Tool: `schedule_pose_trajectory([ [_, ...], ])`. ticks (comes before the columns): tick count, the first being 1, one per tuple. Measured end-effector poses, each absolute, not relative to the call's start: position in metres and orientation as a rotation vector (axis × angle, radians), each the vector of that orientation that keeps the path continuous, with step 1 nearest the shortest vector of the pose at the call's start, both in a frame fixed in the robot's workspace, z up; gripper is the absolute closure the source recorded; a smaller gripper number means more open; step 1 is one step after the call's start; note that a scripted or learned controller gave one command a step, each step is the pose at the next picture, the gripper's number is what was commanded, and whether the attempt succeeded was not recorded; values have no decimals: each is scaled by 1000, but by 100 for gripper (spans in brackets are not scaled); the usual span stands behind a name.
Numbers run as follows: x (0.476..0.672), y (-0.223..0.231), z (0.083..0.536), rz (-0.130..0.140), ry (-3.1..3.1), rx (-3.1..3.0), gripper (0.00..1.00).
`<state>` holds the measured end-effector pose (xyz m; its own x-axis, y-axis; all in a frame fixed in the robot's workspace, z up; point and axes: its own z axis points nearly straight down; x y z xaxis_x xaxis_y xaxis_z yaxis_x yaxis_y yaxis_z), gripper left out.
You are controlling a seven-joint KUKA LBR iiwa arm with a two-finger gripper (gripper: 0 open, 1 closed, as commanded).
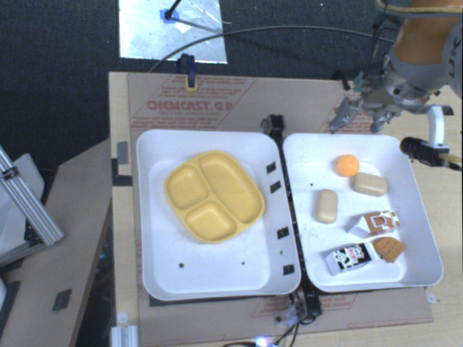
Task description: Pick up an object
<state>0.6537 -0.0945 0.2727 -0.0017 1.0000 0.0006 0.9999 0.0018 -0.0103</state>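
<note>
1. Two white bins sit side by side on the bench; the left bin [155, 266] holds a yellow tray [213, 195] with three compartments.
2. The right bin [419, 266] holds six things: an orange ball [348, 165] near the far edge, a tan block [370, 184] just beside it, a second tan block [326, 206] nearer the middle, an orange-and-white carton [376, 223], a cracker [388, 249], and a black-and-white carton [348, 258] near the front.
3. The gripper [359, 118] hangs over the far rim of the right bin, fingers spread apart with nothing between them, well apart from the ball.
</note>
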Motion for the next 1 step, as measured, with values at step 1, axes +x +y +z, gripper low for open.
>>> schedule_pose_trajectory([
  [1,655,-94,280,-1,-2226,-2218,0],
])
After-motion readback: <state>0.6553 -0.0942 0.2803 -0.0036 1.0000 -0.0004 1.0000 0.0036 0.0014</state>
